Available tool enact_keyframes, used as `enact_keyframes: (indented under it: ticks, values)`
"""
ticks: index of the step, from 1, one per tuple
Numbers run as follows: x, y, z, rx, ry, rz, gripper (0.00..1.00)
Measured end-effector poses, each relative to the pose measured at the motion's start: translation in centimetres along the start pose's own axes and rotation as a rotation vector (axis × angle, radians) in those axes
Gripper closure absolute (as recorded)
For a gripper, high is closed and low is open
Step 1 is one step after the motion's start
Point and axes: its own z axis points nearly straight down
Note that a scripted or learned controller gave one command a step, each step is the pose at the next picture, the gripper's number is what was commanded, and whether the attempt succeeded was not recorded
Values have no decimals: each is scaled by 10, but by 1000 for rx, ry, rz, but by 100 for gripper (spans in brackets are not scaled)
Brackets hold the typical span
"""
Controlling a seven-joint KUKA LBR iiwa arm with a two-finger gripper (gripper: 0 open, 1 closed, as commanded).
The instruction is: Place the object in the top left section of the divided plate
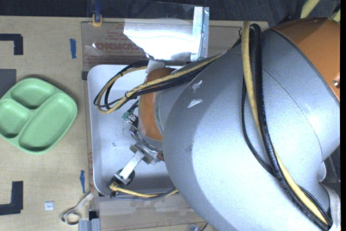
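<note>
In the camera view, the arm [243,116] is reaching down into the bin [100,116] just right of the plate [38,116], and its bulk is covering most of that bin. The jaws are hanging low in the bin, right of the plate and a little nearer the camera; you cannot tell whether they are spread or pressed together. No object is showing clearly between them or elsewhere right of the plate, so it is likely lying under the arm. You are probably working the pickup, so confirm a real grip before lifting. Then carry left, well clear of the bin wall, and aim for the plate's top left section [31,92].
</note>
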Motion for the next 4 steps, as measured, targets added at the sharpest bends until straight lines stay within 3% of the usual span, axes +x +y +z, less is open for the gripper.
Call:
enact_keyframes:
  ticks: [2, 4]
  values:
    - [6, -5, 0, 3, 2, 598, 100]
    - [4, -6, 1, 6, -6, 596, 100]
